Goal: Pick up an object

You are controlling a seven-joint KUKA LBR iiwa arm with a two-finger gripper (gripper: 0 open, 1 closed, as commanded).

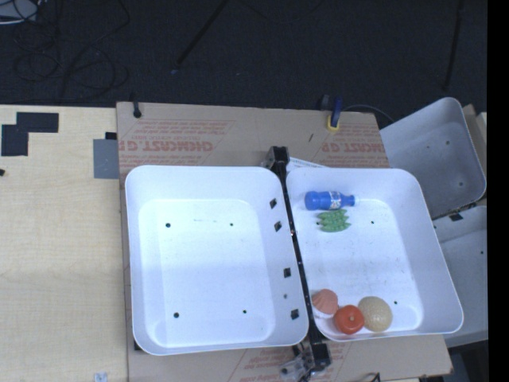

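— What lies in the right bin [413,205]?
— A small blue bottle [328,200] with a white cap sits near the far wall, lying on its side, long axis across the bin, cap toward the right.
— Anything close by?
— A green leafy piece [334,221] sits just beside it; a red tomato [348,319] rests in the near corner.

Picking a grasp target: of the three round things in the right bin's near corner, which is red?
The middle one, a red ball between the pinkish one and the beige one.
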